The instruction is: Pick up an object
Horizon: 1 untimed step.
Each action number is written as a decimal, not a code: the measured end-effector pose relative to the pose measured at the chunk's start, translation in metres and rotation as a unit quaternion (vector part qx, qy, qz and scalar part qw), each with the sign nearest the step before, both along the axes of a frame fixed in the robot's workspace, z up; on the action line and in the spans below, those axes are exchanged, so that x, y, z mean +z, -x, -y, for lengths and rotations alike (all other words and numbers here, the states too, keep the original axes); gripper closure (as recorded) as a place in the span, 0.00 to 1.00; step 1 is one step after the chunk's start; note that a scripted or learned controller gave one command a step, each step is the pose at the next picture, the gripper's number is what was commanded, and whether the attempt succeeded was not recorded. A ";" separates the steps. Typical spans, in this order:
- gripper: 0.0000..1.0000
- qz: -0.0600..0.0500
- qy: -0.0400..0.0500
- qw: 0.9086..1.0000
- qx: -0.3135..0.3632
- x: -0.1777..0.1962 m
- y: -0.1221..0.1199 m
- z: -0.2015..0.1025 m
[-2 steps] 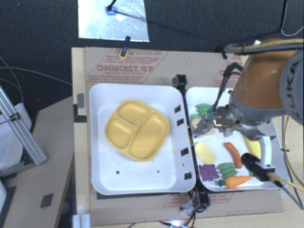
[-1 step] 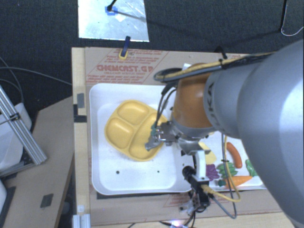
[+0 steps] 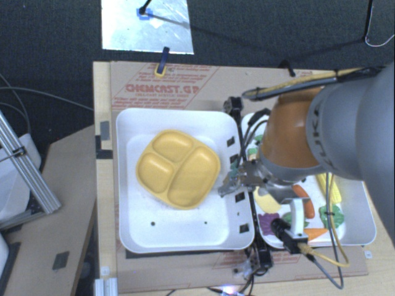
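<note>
Yellow plastic, smooth and faintly glossy — the plate (image 3: 178, 168) lies flat in the left bin (image 3: 133, 227), a little above that bin's middle and nearer its right wall. It is a rounded, squarish dish split into three shallow compartments by raised ridges: one at the upper left, one at the lower left, and a longer one along the right side. It sits turned at a slant to the bin's walls, and its right edge comes close to the divider between the bins.

The arm (image 3: 345, 128) reaches in from the right, its grey body and orange band hanging over the right bin (image 3: 368, 227) and covering much of it. The gripper (image 3: 229, 184) shows as a small dark and metallic cluster at the divider, just beside the plate's right edge; whether it touches the plate is unclear, and nothing can be seen between its tips. Open or closed — I cannot tell from this angle.

In the right bin, below the arm, lie small toy foods: an orange carrot (image 3: 315, 232), a purple piece (image 3: 270, 203), something green (image 3: 331, 215) and a yellow strip (image 3: 332, 187), packed near one another. Both bins rest on a cardboard sheet (image 3: 166, 85) printed with red letters. A yellow cable (image 3: 327, 261) trails from the arm's lower part.
</note>
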<state>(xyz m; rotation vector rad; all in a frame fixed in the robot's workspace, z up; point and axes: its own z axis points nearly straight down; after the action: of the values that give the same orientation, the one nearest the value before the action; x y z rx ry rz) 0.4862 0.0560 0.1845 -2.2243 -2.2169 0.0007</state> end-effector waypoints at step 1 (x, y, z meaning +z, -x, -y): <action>0.00 0.003 0.000 1.000 0.006 -0.069 -0.085 -0.063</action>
<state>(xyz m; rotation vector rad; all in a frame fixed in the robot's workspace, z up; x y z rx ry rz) 0.5712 0.1188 0.1157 -2.2131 -2.2340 -0.0052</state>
